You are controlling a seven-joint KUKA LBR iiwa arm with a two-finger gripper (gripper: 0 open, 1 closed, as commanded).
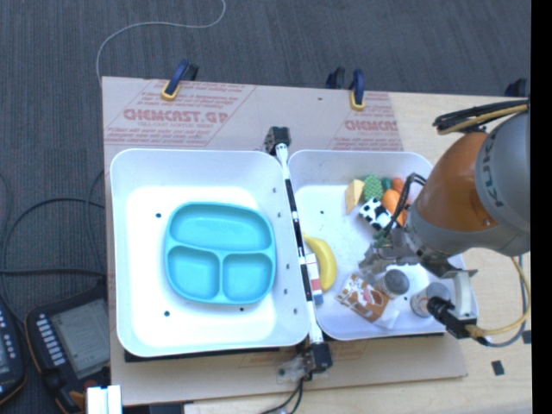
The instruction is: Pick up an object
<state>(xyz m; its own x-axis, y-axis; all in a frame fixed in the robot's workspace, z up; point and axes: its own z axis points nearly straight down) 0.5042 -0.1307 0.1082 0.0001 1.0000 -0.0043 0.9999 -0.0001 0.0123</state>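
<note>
Just left of your pincer (379, 261) lies the banana (323, 261), with a packet (363, 297) below; its opening I cannot tell, so centre over one item before lowering.

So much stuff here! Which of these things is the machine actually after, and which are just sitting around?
Part of the job:
- tool, low in the right bin
- banana
- printed snack packet
- black-and-white patterned item
- green and orange pieces

Just lying about:
- blue divided tray in the left bin
- blue clamps
- cardboard sheet
</note>
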